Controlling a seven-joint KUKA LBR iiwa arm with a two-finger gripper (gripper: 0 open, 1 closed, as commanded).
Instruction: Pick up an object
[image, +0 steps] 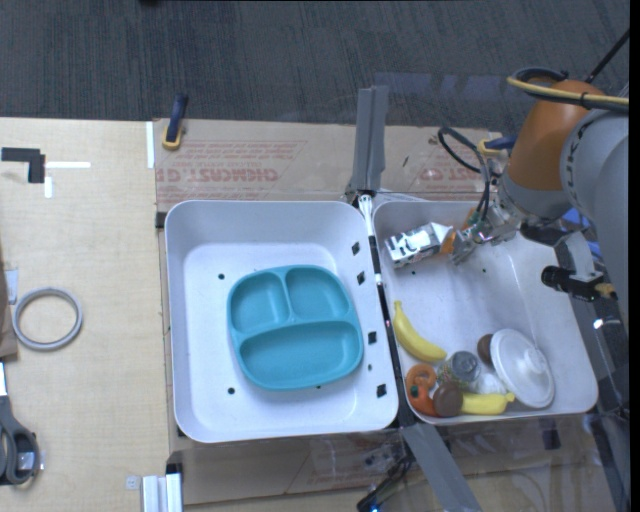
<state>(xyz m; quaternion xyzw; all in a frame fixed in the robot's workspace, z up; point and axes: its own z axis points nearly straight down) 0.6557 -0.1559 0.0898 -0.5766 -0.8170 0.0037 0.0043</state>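
While the arm (560, 150) reaches into the right bin (530, 290) from its far corner, the fingers (468, 240) sit low at the bin floor; can't tell if they're apart or together. Silver packet (416, 243) lies just beside them, likely target. Banana (415, 338) and white lid (522, 366) well apart, nearer the camera.

"Is this somebody's kitchen?"

"No, a robotics lab. See the pale wooden worktop (80, 220) with cardboard (260, 165) laid flat, a roll of tape (45, 318), scissors (15, 450), two white bins (185, 330) clamped side by side, and dark carpet (250, 50) behind."
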